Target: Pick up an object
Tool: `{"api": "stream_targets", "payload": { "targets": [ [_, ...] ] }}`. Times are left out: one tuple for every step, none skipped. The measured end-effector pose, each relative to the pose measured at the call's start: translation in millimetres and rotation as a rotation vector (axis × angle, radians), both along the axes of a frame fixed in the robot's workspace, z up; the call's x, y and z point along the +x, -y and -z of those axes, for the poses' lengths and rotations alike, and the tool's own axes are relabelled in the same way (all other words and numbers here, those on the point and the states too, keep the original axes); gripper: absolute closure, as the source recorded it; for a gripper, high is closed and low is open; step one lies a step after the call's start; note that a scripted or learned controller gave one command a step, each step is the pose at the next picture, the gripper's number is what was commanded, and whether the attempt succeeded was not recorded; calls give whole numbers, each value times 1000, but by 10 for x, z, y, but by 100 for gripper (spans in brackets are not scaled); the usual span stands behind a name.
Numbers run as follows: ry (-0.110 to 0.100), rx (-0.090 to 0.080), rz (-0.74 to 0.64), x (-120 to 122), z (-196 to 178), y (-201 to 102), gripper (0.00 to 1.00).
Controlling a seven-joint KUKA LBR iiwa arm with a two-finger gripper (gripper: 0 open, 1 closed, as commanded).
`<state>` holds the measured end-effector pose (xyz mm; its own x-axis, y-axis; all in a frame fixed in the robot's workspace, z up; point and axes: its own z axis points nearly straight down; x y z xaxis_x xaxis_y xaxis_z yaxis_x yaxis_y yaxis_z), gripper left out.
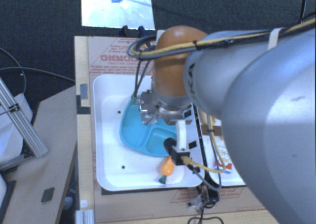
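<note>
— Where is the arm?

— The grey arm with its orange band (175, 65) reaches in from the right and hangs over the shallow white plastic bin (106, 134) on the left. Its wrist covers the middle of that bin.

— And the gripper (157, 112)?

— It sits under the wrist, right above the blue plastic divided tray (140, 136). Whether it is spread or closed, or has hold of anything, I cannot tell; the wrist hides it.

— What lies in the bin?

— The blue tray lies flat near the bin's middle, partly under the wrist. A small orange carrot-shaped toy with a green tip (167, 168) lies near the bin's near edge, towards its right corner, just beside the tray.

— The other bin?

— The second white bin (229, 171) is mostly covered by the arm; some printed paper shows in it.
</note>
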<state>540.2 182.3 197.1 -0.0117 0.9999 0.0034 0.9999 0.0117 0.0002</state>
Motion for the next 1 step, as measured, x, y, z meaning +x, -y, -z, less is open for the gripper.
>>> {"api": "stream_targets", "payload": {
  "targets": [
    [-6,-7,8,614,1009,45,100]
  ]
}}
